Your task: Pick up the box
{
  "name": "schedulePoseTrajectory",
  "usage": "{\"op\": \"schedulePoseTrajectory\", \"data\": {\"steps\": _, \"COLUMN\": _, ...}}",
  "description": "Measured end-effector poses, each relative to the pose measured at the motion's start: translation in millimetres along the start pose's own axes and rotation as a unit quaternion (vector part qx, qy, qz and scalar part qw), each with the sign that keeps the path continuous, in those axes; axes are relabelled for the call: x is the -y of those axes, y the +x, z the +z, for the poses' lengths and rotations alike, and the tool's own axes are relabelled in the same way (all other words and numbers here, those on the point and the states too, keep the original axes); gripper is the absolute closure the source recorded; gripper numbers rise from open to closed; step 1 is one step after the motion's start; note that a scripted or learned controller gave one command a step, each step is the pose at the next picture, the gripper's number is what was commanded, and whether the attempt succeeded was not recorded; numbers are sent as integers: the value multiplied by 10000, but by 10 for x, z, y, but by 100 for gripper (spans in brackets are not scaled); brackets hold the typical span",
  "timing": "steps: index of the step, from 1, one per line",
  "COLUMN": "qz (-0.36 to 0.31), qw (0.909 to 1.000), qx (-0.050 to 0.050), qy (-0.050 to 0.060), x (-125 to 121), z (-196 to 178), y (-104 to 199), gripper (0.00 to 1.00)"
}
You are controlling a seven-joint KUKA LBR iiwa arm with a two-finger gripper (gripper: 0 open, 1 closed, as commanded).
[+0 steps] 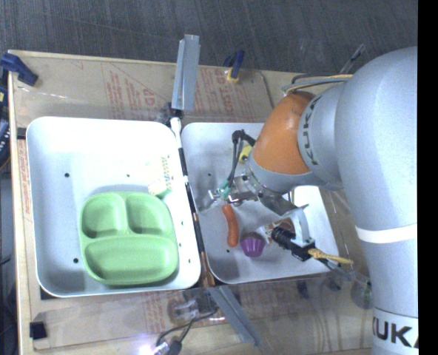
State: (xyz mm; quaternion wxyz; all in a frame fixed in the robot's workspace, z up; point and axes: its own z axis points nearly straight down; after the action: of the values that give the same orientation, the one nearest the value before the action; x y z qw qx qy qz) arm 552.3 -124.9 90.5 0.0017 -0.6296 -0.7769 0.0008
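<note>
Over the bin on the view's right (pixel 223 261) the grey arm (pixel 374 161) reaches in, its orange band (pixel 282 143) above the bin's middle; the gripper (pixel 231 191) hangs low near that bin's left wall, and whether it is spread or pressed together I cannot tell, since the wrist covers much of it; nothing can be seen pinched in it; a small teal-green thing (pixel 217 193) shows just beside its tip, though contact cannot be judged; below it lies an orange sausage (pixel 232 225), lengthwise toward the near edge, and just to the right of the sausage's lower end sits a purple cup (pixel 252 246), tipped on its side; across the divide, in the bin on the view's left (pixel 49 146), the box (pixel 160 176), small and pale with greenish print, rests against the wall shared with the other bin, well apart from the gripper; a green divided tray (pixel 128 237) fills the near part of that bin, its upper right corner just beside the box; a blue clamp (pixel 234 63) grips the bench's far edge.
</note>
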Motion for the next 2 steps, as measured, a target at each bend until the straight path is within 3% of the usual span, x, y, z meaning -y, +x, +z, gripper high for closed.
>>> {"op": "schedulePoseTrajectory", "data": {"steps": 1, "qz": 95, "qw": 9999, "qx": 81, "qy": -22, "x": -301, "z": -37, "y": 108, "gripper": 0}}
{"op": "schedulePoseTrajectory", "data": {"steps": 2, "qz": -229, "qw": 9997, "qx": -1, "qy": -4, "x": 378, "z": -428, "y": -404, "gripper": 0}}
